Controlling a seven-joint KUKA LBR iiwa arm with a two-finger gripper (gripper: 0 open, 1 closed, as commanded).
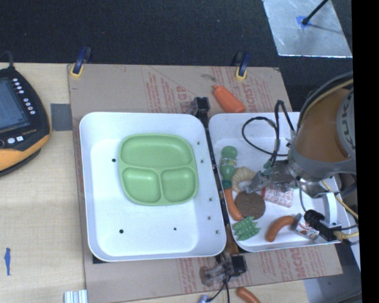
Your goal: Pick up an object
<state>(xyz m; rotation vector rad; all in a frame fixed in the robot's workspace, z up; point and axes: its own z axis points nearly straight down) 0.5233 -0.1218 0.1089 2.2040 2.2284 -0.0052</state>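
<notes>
Camera view: grey arm with orange band reaches into the right shallow white bin (250, 124); its two-finger gripper (265, 179) sits low among the toy food, just beside the round brown patty (250, 204) and the pale shell-shaped piece (243, 175). Whether the gripper is open or closed cannot be told. Nothing visibly held. Left white bin (97, 182) holds a green three-compartment plate (158, 169). Judgement: centre over one isolated piece, e.g. the orange sausage (279, 228), before closing. Wrist bulk hides the bin's right part; cables clutter the view.
</notes>
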